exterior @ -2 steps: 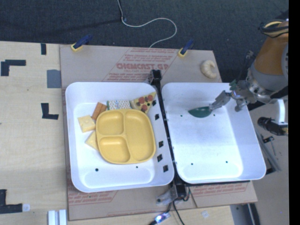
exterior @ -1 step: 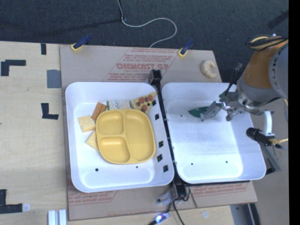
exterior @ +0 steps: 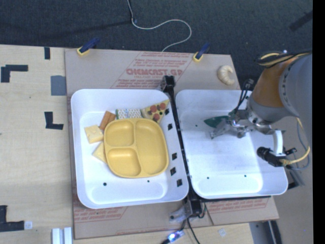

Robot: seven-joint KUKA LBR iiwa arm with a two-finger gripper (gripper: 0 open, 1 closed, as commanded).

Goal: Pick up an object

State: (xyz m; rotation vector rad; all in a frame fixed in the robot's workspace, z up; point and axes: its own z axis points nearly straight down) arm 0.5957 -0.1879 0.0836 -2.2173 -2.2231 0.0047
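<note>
One dark green object (exterior: 215, 120) lies in the right bin (exterior: 228, 193), in its upper half towards the middle, on the white floor. The gripper (exterior: 219, 131) is low over the bin with its metal tip right against the green piece's lower edge. Whether it is spread or closed, and whether it grips the piece at all, I cannot tell from this slant. The arm (exterior: 284, 93), grey with its orange band, comes in over the bin's right wall.

The left bin (exterior: 127, 197) carries a yellow divided plate (exterior: 136, 147) near its centre. Along the plate's upper rim are a pizza slice (exterior: 157, 111), a small patterned piece (exterior: 128, 113) and an orange-brown piece (exterior: 107, 119). A pale yellow square (exterior: 93, 133) lies at the plate's left side.

Both bins rest on a cardboard sheet (exterior: 152, 70) held at its far edge by two blue-and-yellow clips (exterior: 87, 46). A beige lump (exterior: 226, 74) lies on the cardboard beyond the right bin, and a white cable (exterior: 162, 27) loops over the dark floor behind.
</note>
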